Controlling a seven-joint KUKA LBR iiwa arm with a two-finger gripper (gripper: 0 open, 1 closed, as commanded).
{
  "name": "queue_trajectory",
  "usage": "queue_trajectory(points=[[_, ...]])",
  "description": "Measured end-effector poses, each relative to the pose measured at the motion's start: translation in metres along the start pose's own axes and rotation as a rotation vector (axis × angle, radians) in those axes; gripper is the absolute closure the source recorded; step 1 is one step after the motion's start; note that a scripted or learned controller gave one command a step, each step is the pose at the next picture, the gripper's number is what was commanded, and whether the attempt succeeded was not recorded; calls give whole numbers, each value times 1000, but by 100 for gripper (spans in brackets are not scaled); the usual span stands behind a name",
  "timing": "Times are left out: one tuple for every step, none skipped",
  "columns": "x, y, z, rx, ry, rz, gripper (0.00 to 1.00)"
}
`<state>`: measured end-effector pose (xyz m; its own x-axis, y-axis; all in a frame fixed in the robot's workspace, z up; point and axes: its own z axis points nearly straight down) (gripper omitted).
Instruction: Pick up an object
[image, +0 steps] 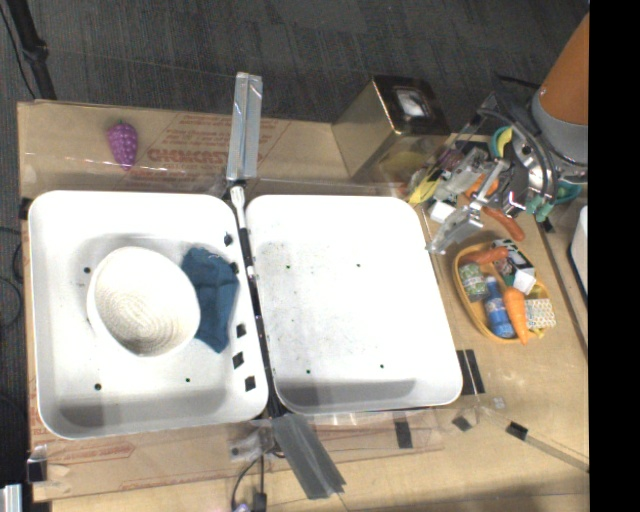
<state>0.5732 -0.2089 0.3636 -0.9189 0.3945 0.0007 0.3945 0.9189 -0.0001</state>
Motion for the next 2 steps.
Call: queue_trajectory(points=[[-59,25,-78,0,-6,268,0],[-41,18,-80,0,-1,239,0]])
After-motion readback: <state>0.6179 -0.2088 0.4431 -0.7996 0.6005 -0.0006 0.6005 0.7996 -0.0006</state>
